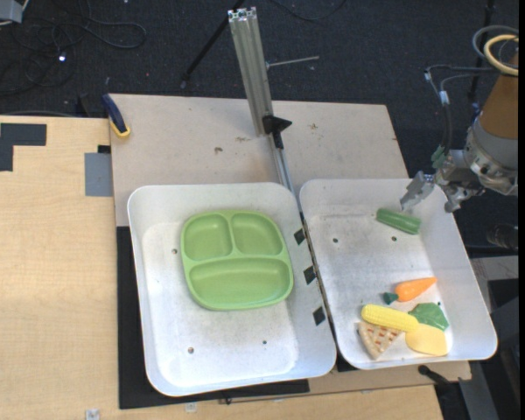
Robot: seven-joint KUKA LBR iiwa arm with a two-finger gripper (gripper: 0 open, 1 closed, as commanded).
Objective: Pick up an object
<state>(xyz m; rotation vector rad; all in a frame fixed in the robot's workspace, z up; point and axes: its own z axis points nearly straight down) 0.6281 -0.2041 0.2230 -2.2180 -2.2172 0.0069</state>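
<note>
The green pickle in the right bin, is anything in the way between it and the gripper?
Nothing visible. The gripper is open, just up and right of the green pickle, with bare bin floor around it. The other toy foods cluster at the right bin's near corner.

Counted two white bins: left bin (157, 357), right bin (472, 261). One green divided plate (236, 261). One green cylinder (397, 221). One toy carrot (417, 288), one toy corn cob (388, 317), one wedge-shaped toy (375, 342), one yellow piece (428, 342), one green leafy piece (433, 313).
</note>
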